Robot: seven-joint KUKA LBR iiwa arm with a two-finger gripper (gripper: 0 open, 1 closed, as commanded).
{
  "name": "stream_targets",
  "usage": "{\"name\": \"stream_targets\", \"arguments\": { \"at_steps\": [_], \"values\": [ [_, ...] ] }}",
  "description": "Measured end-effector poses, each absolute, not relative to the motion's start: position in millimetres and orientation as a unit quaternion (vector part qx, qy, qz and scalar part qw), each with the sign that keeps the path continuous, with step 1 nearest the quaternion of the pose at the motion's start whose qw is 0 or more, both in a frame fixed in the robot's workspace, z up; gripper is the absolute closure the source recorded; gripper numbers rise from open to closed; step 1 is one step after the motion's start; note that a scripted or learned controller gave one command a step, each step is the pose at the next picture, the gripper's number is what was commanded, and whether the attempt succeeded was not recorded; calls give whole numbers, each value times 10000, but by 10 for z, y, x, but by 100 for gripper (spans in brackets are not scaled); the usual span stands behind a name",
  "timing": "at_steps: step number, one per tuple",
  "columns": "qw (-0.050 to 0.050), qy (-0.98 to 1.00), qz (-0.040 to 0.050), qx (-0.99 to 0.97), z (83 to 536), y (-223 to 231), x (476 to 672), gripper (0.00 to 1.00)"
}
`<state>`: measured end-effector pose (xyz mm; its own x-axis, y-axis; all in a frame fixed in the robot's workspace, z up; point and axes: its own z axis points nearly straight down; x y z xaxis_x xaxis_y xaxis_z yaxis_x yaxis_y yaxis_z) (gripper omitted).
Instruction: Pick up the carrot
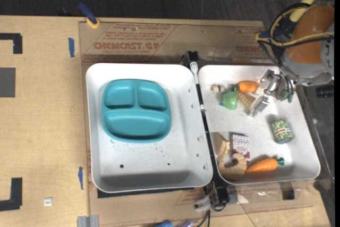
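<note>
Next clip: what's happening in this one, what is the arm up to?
A KUKA arm reaches in from the right over the right bin, its gripper low near the back, beside a small orange piece and a green toy. The carrot lies untouched at the bin's front, near a small box; a green can sits between. The left bin holds a teal divided plate.

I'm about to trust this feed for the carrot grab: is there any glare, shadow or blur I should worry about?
Camera view: lighting is even and soft, with no harsh glare on the right bin. The carrot at its near edge reads clearly, casting only a faint shadow. The gripper is slightly blurred, and small items near it look soft. The teal tray shows a mild sheen.
</note>
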<state>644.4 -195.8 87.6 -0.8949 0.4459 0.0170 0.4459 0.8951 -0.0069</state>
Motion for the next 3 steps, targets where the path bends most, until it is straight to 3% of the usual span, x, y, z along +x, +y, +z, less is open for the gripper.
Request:
{"name": "stream_targets", "arguments": {
  "at_steps": [1,2,3],
  "values": [
    [153,-9618,36,-2734,876,-1926,6494,0],
    [18,-9542,49,-2991,879,-1735,6403,0],
    [17,-9542,48,-2990,879,-1732,6404,0]
  ]
}}
